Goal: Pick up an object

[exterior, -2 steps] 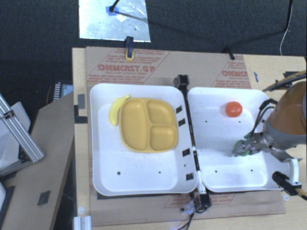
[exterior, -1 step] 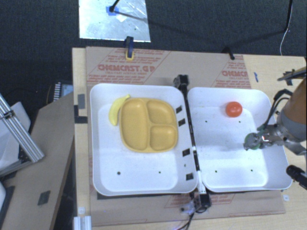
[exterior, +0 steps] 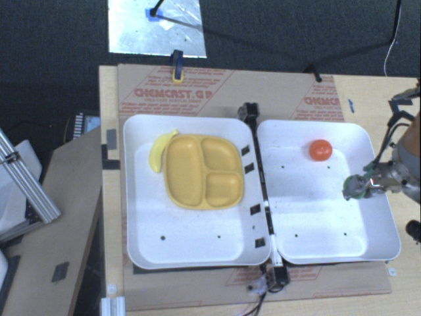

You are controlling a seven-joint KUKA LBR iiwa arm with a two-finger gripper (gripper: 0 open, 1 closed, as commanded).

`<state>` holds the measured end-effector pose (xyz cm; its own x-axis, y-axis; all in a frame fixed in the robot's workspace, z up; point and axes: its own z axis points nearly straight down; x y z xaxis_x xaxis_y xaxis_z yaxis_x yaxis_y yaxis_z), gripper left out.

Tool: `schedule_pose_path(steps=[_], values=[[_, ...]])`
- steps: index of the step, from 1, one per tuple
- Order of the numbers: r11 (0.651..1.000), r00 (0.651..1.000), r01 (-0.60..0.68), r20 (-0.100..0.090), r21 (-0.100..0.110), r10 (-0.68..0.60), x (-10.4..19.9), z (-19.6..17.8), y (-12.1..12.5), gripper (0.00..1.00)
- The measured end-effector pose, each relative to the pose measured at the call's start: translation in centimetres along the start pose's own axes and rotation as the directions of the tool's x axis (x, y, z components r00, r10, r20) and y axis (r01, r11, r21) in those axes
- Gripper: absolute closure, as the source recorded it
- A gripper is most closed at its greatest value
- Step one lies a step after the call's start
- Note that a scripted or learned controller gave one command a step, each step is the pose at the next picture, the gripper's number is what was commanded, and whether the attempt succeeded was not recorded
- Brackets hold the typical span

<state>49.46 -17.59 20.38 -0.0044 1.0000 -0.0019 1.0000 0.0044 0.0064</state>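
So the tomato sits in the right bin, up near its far wall, nothing touching it. The gripper hangs over the same bin's right side, nearer the camera than the tomato and to its right, clearly apart from it. Can't tell from here whether it's open or closed, it's just a grey blob at the tip. Left bin has a yellow divided plate with a banana tucked against the plate's left edge.
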Motion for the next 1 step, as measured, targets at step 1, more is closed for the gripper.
schedule_pose_path(steps=[1], values=[[1.000,1.000,0.000,0.000,0.000,0.000,-0.05,-4.00,0.22,1.00]])
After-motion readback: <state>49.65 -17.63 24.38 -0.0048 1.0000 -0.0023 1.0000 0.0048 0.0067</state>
